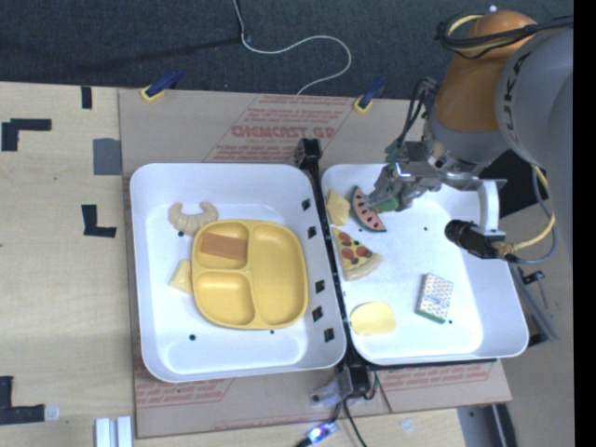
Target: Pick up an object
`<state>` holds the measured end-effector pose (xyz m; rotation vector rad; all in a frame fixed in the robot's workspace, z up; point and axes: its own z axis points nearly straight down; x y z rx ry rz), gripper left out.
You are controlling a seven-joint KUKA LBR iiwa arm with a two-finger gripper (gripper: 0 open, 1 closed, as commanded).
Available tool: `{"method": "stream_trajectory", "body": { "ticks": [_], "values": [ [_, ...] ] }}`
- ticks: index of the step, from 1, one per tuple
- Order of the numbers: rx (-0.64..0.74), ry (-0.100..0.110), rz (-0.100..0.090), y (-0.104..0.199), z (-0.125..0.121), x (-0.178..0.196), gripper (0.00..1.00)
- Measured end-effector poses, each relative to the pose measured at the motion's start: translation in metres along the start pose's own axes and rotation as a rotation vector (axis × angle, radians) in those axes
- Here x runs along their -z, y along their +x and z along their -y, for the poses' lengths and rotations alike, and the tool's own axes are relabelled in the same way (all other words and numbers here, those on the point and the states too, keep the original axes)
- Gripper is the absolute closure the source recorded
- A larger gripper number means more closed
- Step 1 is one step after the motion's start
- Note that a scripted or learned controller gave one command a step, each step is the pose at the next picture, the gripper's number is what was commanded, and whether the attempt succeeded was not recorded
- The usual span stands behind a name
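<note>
White plastic makes the two shallow bins, and the gripper [389, 196] is low over the right bin [484, 338], near its 10 o'clock corner, just above a toy watermelon slice [366, 210] with a red face and a dark green rind. I judge this slice to be the object the program is aiming at, because the fingers stand right at its 2 o'clock edge; whether they are spread or pressed together I cannot tell, since they blur into the dark wrist parts. The other toys in this bin lie flat and apart: a pizza slice [357, 252] at 9 o'clock, a pale yellow disc [373, 318] at 7 o'clock, and a small patterned sponge [435, 297] with a green edge near 5 o'clock. In the left bin [158, 343], a smooth yellow divided plate [256, 277] holds a brown toast piece [223, 244], with a beige croissant [191, 216] at its 11 o'clock rim. Both bins rest on cardboard [270, 128] over the surface.
</note>
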<state>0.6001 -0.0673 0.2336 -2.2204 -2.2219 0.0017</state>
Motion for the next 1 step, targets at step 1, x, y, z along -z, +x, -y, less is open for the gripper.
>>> {"method": "stream_trajectory", "body": {
  "ticks": [1],
  "values": [
    [0.0,0.002,0.001,0.0067,0.0005,-0.0149,1.0]
  ]
}}
